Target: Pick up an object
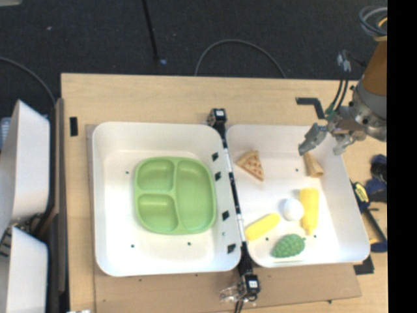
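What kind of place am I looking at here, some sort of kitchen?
More likely a robot test bench or lab than a kitchen. Two white bins sit side by side on a wooden bench, holding toy-like food such as a waffle wedge and a green divided plate, with cables trailing on the dark floor.

The counter [150, 96] looks like pale wood, flat and not shiny. The two white bins [104, 194] look like smooth plastic with a soft shine. The green tray [174, 195] looks like smooth plastic too, a bit glossy. The yellow corn [309, 209], the yellow block [262, 227] and the white ball [291, 208] look smooth, like plastic toys. The green lump [288, 246] looks bumpy. The waffle slice [251, 164] has a rough, dotted top. The gripper [328, 135] looks like dull grey metal.
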You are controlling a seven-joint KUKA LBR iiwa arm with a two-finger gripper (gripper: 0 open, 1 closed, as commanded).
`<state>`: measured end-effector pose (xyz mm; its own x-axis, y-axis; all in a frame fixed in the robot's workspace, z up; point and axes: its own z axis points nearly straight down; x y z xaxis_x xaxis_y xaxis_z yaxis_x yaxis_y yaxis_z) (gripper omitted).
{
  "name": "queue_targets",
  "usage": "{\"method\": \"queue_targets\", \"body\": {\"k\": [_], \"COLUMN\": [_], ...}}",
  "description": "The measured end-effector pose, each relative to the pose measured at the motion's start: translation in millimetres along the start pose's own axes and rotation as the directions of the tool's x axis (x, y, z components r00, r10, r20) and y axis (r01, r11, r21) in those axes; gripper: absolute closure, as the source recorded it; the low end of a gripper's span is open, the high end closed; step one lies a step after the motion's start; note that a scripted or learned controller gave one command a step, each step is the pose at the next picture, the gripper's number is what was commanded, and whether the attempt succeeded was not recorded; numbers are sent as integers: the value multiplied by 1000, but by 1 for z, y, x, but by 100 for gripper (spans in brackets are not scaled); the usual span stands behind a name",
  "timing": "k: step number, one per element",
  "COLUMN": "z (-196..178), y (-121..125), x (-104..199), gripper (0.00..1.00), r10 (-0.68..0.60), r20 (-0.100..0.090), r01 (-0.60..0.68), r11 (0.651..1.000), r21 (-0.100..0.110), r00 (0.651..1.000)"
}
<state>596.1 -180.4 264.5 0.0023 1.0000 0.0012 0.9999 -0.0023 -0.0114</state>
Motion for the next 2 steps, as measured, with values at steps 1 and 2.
{"method": "queue_targets", "body": {"k": [1,2], "z": [-8,36], "y": [2,-3], "x": [1,-3], "gripper": [0,0], "r10": [-3,-2], "r20": [2,3], "r01": [3,2], "r11": [1000,1000], "r21": [-13,-9], "r00": [1000,1000]}}
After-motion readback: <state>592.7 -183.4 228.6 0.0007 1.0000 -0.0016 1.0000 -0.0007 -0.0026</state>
